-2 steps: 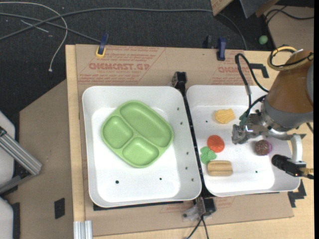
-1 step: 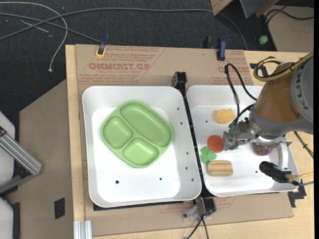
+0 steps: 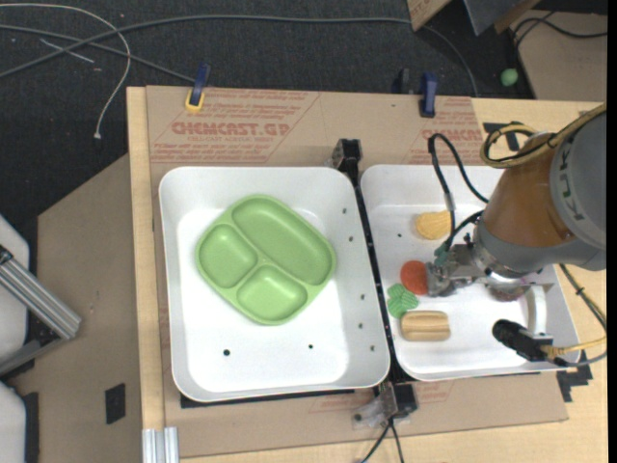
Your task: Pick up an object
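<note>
In the right bin [image 3: 386,196] lie a red round piece [image 3: 414,276], a small green piece [image 3: 402,302], a tan bread-like roll [image 3: 425,326] and a yellow-orange piece [image 3: 434,225]. My gripper [image 3: 446,273] hangs low over the bin, just right of the red piece and above the roll. The wrist hides its fingertips. A green three-compartment plate [image 3: 265,257] sits in the left bin [image 3: 193,355].
The bins meet at a dark divider [image 3: 364,258]. Both rest on a cardboard sheet [image 3: 289,114] held by blue clamps [image 3: 428,95] at the back. Cables lie on the dark floor behind.
</note>
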You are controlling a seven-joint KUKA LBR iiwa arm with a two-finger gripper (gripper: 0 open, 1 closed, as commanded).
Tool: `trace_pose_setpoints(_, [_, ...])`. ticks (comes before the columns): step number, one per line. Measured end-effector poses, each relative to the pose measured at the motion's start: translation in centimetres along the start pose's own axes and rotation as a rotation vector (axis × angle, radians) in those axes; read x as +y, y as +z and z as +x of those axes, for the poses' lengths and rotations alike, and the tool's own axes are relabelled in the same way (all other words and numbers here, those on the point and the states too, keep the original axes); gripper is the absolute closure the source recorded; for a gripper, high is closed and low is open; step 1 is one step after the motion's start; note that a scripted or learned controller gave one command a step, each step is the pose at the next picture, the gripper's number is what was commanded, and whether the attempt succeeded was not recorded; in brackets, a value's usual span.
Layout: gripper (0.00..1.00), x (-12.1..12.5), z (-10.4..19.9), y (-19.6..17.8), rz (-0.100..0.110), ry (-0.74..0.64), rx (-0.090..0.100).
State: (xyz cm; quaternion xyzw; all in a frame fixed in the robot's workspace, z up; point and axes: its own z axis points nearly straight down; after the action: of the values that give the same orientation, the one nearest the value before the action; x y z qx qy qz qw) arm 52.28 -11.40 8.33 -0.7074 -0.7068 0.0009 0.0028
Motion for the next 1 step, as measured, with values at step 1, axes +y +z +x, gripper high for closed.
trace_pose_setpoints(1, [1.0,0.11,-0.01,-1.24,-0.004,0.001,0.0])
